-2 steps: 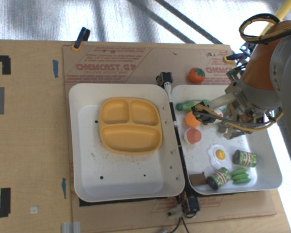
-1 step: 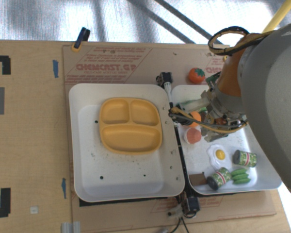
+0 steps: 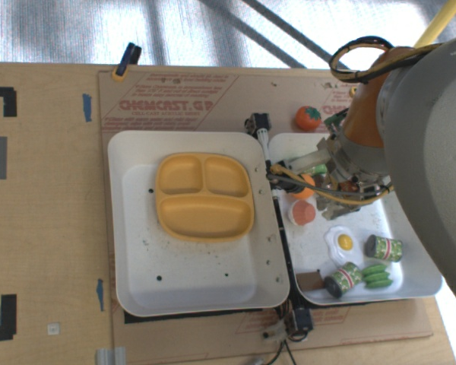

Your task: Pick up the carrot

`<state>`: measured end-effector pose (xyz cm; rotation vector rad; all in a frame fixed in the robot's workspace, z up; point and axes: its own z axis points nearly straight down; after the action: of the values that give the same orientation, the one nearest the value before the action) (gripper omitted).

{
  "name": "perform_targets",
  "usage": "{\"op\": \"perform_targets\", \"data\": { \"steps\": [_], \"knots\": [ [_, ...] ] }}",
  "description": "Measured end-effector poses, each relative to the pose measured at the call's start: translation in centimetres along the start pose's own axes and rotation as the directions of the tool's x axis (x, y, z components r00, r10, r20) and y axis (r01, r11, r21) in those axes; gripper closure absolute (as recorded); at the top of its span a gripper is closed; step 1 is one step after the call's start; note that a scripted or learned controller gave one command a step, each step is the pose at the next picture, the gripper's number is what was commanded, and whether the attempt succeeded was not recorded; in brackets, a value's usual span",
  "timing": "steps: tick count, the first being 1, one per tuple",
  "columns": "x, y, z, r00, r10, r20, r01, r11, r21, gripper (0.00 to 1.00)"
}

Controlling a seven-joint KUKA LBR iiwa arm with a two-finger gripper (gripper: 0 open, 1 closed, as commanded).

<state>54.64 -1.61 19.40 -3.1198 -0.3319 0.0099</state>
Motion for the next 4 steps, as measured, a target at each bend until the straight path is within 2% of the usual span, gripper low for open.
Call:
{"op": "perform_targets", "data": {
  "steps": [1,2,3,4],
  "knots": [
    [0.0,0.0,-1.0,1.000,-0.003,0.001,0.003,1.000,0.001,1.00],
    [-3.3,-0.4,1.0,1.000,0.013,-0.001,-0.013,1.000,-0.002,1.00],
    [4.6,2.0,-6.5,0.997,-0.080,-0.006,0.080,0.997,-0.004,1.00],
    [7.7,-3.2,-4.0,1.000,0.012,-0.007,-0.012,1.000,-0.004,1.00]
  ]
}}
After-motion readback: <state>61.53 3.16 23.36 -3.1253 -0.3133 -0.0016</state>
